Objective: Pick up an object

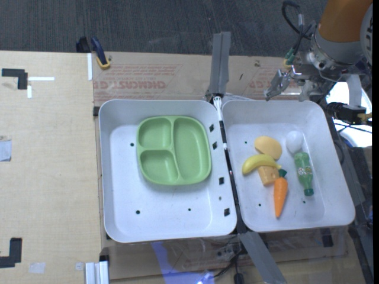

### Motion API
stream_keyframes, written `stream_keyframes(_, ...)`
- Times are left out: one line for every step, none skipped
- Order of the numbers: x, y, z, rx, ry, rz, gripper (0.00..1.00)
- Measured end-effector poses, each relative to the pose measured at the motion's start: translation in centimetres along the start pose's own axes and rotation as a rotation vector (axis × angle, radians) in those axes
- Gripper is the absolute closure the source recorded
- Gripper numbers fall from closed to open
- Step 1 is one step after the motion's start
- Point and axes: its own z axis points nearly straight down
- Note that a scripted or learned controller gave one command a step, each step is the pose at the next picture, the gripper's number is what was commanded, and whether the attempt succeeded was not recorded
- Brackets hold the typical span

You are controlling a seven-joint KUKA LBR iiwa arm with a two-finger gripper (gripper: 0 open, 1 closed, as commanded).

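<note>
Orange plastic carrot [279, 196] lay in the right white bin [331, 158] beside a yellow banana [259, 162]; we saw the two-finger gripper [290, 83] above the bin's far rim, fingers spread, nothing between them

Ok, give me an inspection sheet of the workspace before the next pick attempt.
Surface: light wooden bench bearing two shallow white bins side by side.
Job's things: right bin holds a banana, a carrot, a green bottle, a white egg-shaped object and a yellow rounded piece, clustered together.
Clutter: left bin holds a green divided plate.
Grippers: end effector sits above the right bin's far rim, apart from the objects; finger state cannot be told.
Cables: black cable loops beside the wrist.
Surroundings: dark floor beyond the bench; blue clamp at the far edge.
</note>
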Motion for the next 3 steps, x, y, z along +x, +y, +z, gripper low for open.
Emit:
stream_keyframes(0.4,-0.8,13.9,-0.001,0.0,-0.235,0.0)
stream_keyframes(-1.5,-5.4,17.9,-0.006,-0.003,-0.268,0.0)
stream_keyframes(-1.6,-5.4,16.9,-0.007,-0.003,-0.263,1.0)
